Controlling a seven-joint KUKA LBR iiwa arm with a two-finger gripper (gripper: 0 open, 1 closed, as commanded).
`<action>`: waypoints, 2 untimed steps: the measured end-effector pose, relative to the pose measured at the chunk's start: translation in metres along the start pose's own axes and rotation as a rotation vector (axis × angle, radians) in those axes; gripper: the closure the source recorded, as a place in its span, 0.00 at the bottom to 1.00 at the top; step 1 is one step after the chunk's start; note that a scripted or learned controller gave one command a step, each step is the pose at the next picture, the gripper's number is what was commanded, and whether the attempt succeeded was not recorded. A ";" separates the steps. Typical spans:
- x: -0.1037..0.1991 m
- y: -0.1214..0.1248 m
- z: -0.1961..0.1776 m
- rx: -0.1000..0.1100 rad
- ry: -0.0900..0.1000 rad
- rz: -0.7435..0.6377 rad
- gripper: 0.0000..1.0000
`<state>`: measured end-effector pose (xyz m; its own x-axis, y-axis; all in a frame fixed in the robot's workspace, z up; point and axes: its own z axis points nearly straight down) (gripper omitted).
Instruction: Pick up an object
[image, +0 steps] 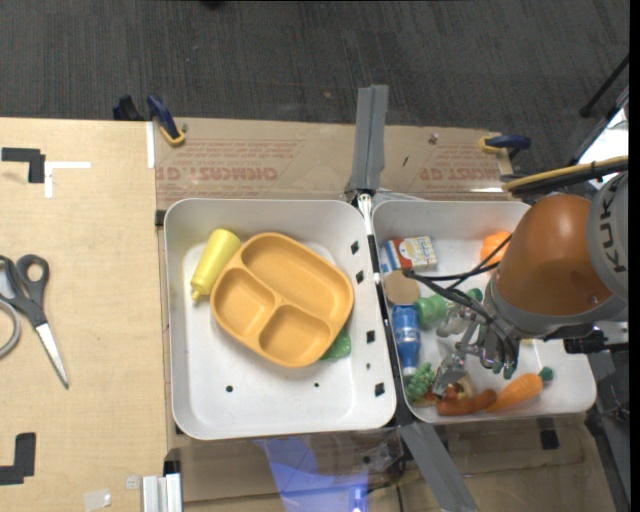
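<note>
Gripper (462, 372) over rt bin (455, 215), near carrot (520, 390)

The robot arm (600, 240) is grey with big black letters on its side. It has a wide, shiny orange band (548, 255). Thin black cables run along it. Its pincer (462, 362) is small, dark metal.

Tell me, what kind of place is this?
Probably a robot lab or workshop. A robot arm reaches over two white bins of toy food, taped cardboard is clamped behind them, and scissors lie on the bench.
</note>
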<state>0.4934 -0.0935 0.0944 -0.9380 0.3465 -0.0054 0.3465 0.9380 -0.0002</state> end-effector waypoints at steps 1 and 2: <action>-0.080 0.029 -0.001 -0.001 -0.005 -0.107 0.00; -0.081 0.030 -0.012 -0.002 -0.009 -0.109 1.00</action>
<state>0.5800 -0.0937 0.1070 -0.9701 0.2422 -0.0145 0.2423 0.9702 0.0012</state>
